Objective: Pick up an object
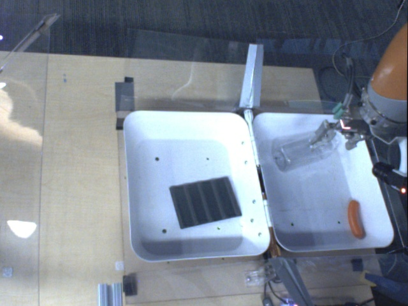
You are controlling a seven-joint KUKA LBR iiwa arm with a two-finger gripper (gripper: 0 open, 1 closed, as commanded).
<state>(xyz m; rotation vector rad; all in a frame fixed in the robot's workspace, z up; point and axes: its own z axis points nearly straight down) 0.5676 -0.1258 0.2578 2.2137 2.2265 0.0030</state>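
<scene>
My arm comes in from the right, orange band at the frame edge, wrist angled down over the right bin (376,238). The claw (326,136) is closed on a clear plastic cup (299,150), lying tilted at the bin's upper middle. An orange sausage-shaped piece (356,219) lies near the lower right corner. A dark ridged mat (205,201) sits in the left bin (137,171).

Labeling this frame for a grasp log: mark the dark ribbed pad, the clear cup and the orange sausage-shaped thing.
dark ribbed pad (205,201): camera view, centre of its ridged top.
clear cup (299,152): camera view, middle of its side.
orange sausage-shaped thing (356,218): camera view, middle of its length.
</scene>
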